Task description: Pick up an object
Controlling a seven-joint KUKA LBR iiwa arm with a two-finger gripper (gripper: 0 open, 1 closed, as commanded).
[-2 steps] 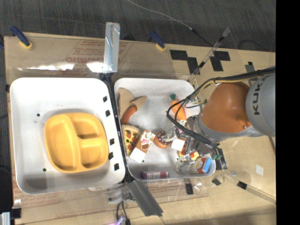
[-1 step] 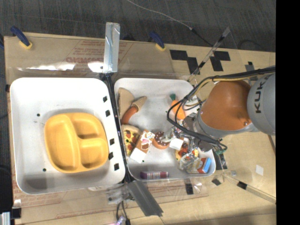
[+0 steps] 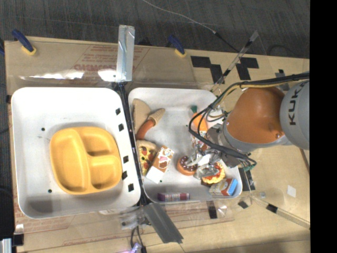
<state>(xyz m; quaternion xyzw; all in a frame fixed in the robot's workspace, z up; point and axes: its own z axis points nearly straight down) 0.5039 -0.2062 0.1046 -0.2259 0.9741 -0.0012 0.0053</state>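
Desk [image 3: 274,199]: cardboard-lined, carrying two white bins side by side. Left bin [image 3: 31,115] holds a yellow divided tray [image 3: 84,158], lying flat mid-bin. Right bin [image 3: 174,96] holds the clutter, so the arm [image 3: 258,117] reaches in there from the right. Gripper [image 3: 202,159] sits low over the bin's lower right part, just above a small donut-like toy [image 3: 185,166] and a red-and-yellow toy [image 3: 213,177], the likely pick candidates. Cables mask the gripper; its opening and any hold cannot be told. Hot-dog toy [image 3: 149,123] and pizza slice [image 3: 145,154] lie further left, apart.

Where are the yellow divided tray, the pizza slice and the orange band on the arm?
yellow divided tray [image 3: 84,158], camera view, centre ridge.
pizza slice [image 3: 145,154], camera view, topping.
orange band [image 3: 258,116], camera view, its rounded top.
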